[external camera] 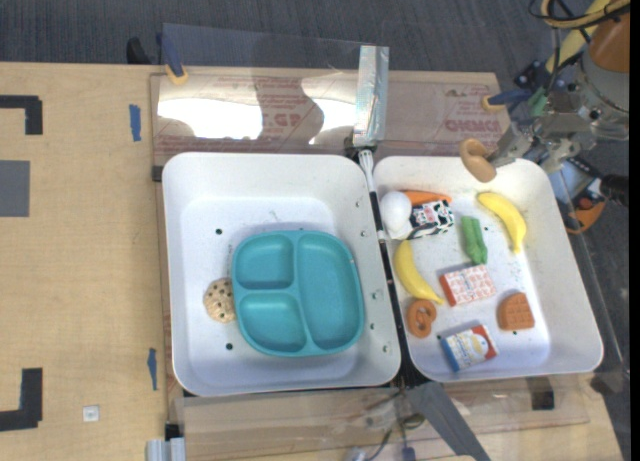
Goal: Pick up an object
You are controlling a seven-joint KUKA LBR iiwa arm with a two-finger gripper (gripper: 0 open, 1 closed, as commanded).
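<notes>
A small tan, wooden-looking object (478,160) sits at the tip of the hand (497,156) at the upper right of the frame, over the upper left corner of the right bin (575,279). It looks rounded at its left end and its long axis runs roughly left to right toward the hand; whether it is clamped between the fingers cannot be told, and the state of the hand is not visible.

Below it in the right bin lie a white egg-like thing (396,213), an orange carrot (428,197) lying sideways, and a small black-and-white carton (432,217) whose print is too small to read. A yellow banana (503,217) runs from upper left to lower right near the bin's upper right; a second banana (413,271) runs down the bin's left side. Between them stands a green pod (472,241), long axis nearly vertical. Lower down are a red-and-white box (467,284), a brown pretzel (420,318), an orange-brown biscuit (516,312) and a blue-and-white box (468,346); their labels are unreadable.

The left bin (190,209) holds a teal divided plate (296,291) with a cookie (219,300) touching its left edge.

Behind the bins, a cardboard sheet (450,109) on the table (70,249) bears faint red print that cannot be read.
</notes>
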